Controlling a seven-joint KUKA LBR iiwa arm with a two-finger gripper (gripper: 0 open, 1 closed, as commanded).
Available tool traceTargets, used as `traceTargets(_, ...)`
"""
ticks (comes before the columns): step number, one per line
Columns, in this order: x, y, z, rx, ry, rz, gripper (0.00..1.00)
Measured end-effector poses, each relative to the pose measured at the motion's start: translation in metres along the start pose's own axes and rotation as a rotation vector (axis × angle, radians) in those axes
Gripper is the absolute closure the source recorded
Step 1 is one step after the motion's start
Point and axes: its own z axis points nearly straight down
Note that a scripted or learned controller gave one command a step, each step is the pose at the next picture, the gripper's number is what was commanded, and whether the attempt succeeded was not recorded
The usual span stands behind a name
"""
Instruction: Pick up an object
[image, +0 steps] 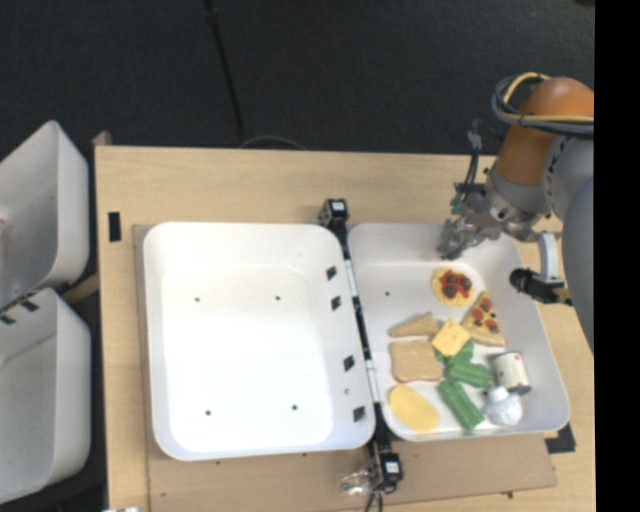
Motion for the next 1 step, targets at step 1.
traceTargets(1,0.007,-0.0095,0.0034,-0.001,0.0,0.0,1.0)
